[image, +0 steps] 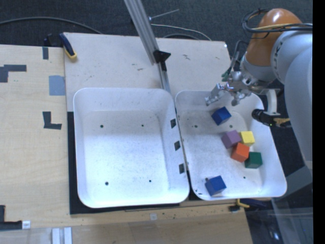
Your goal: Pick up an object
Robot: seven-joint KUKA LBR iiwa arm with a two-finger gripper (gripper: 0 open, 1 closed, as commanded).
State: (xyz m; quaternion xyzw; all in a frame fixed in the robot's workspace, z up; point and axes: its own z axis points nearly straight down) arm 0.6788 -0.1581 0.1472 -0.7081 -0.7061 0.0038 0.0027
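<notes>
My gripper (222,98) hangs over the far part of the right bin (195,111), its two fingers spread open with nothing between them. A blue cube (221,116) lies just below the fingertips, apart from them. Further toward the front sit a purple cube (231,138), a yellow cube (248,137), an orange cube (240,151) and a green cube (253,159), packed close together. A second blue cube (216,185) rests near the bin's front edge.
The left bin (122,146) sits beside the right one, sharing a middle rim. A slanted metal rail (144,32) crosses the bench behind the bins. A yellow-handled tool (68,47) lies at the back left.
</notes>
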